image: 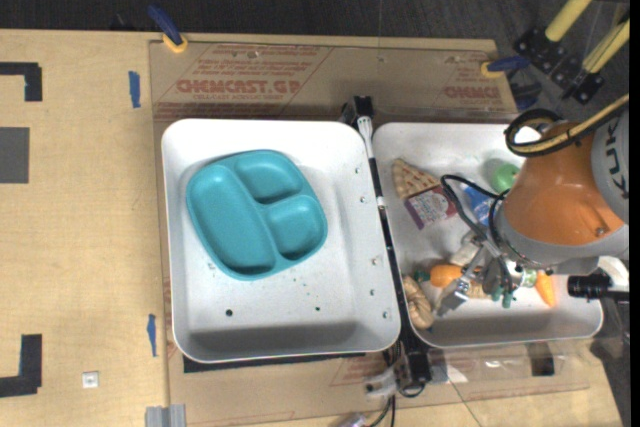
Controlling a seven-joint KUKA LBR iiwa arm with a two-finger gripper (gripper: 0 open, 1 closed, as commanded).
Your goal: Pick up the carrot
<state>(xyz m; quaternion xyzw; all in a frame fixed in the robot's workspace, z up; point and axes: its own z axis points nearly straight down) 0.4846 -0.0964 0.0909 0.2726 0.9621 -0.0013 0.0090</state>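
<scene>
We think the job is not done yet. At the near side of the right bin (pixel 585 320), the claw (pixel 478 283) is low among the toys, and we cannot tell if it is wide or narrow. The carrot (pixel 545 289) lies just beside it, on the bin floor. Farther back are a waffle cone (pixel 410 179) and a green ball (pixel 503 177). The left bin (pixel 200 315) has a blue plate (pixel 256 211).

Red print on cardboard sheet (pixel 240 80), blurred, perhaps "CHEMCAST"; nothing else legible.
</scene>
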